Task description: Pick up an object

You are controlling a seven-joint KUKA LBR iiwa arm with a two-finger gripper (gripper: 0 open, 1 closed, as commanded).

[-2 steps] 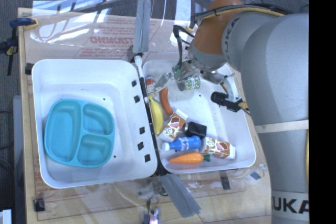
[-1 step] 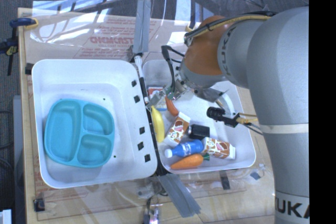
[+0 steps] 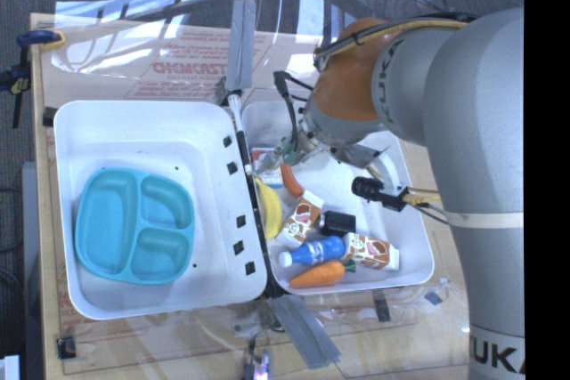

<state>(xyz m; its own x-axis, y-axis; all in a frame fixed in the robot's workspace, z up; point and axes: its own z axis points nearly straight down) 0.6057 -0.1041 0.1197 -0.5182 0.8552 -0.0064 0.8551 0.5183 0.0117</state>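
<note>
Camera view, near edge first: two shallow white bins sit side by side on the pale worktop (image 3: 116,71). The left white bin (image 3: 134,116) holds a turquoise plastic tray with three compartments (image 3: 134,225), lying flat towards its near left. All loose items for the pick are in the right white bin (image 3: 411,246). Nearest in it is an orange toy carrot (image 3: 316,274), lying along the near wall. Just behind and touching it is a blue bottle with a white cap (image 3: 313,252), on its side, cap to the left. Beside the bottle on the right lies a red-and-white printed carton (image 3: 374,254). Behind these, a small black rectangular block (image 3: 337,222), and just left of it a small brown-and-white carton (image 3: 303,216), tilted. A yellow banana (image 3: 270,207) lies against the left wall of this bin. Farther in, an orange-red elongated piece (image 3: 291,180) lies at a slant. The hand (image 3: 294,152) is low over the far left of the right bin, just beyond that piece. Opening of the hand: cannot tell, the wrist hides it; no item seen in its hold.
</note>
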